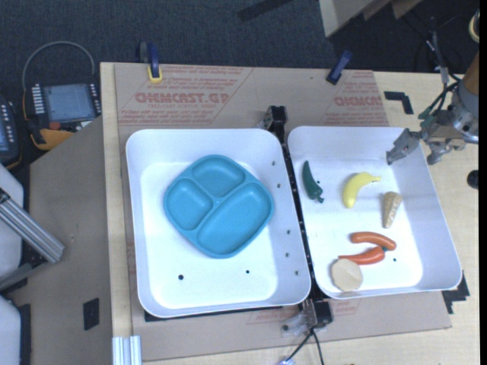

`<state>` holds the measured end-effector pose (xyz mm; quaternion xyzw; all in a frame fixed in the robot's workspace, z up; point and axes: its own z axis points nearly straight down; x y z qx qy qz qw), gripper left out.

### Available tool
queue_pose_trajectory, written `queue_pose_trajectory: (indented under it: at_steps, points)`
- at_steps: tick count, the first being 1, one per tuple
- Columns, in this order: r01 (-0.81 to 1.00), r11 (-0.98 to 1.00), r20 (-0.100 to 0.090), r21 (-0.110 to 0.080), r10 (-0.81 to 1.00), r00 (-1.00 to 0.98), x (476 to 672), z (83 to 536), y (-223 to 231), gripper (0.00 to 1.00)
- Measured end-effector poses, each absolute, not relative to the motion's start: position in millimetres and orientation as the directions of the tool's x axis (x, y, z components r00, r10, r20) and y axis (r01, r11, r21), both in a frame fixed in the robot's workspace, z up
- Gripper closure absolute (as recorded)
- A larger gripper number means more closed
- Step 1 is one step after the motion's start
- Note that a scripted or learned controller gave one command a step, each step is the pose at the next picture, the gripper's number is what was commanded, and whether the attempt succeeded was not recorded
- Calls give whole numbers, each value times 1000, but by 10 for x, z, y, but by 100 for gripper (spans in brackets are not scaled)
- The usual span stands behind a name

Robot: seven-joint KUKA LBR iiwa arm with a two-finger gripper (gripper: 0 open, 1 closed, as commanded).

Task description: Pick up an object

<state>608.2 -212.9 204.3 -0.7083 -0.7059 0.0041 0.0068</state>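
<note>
The tool [417,147] hangs over the upper right corner of the right bin [437,204], fingers spread, nothing between them. The nearest candidate, a yellow banana [358,188], lies on the bin floor down and to the left of the tool, its long axis running diagonally. A cone [390,207] sits just beside it, more directly below the tool.

The arm enters at the right edge of the frame, in its upper half, with only its wrist end in sight. Its gripper [417,149] points toward the lower left, two grey fingers [400,148] spread apart with nothing between them.
</note>
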Motion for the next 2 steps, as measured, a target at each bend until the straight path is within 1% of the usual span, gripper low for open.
queue_pose_trajectory:
  at_steps: [1,2]
  points:
    - [1000,0,0,-1,1000,0,6116,2129,-2122,0]
    - [1000,2,2,-6,1000,-2,6206,1595,-2077,0]
